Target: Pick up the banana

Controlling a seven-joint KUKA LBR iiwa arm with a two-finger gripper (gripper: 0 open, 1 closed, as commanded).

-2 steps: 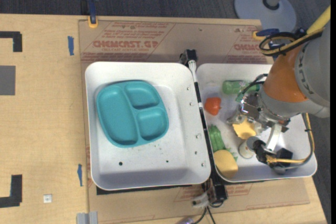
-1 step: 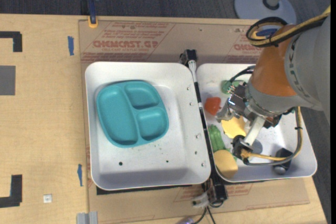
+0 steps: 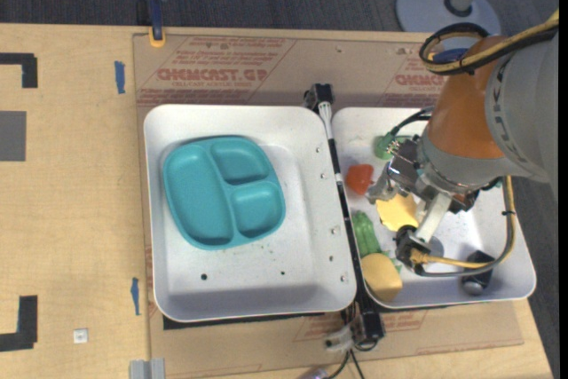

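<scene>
Camera view puts the gripper low over the banana, likely to grasp it, though I cannot tell its state.

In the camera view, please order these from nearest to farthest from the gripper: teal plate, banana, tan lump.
1. The banana, in the right bin, right beside the gripper.
2. The tan lump, at that bin's lower left corner.
3. The teal plate, in the left bin.

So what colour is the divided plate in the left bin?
The plate is plain teal; camera view.
</scene>
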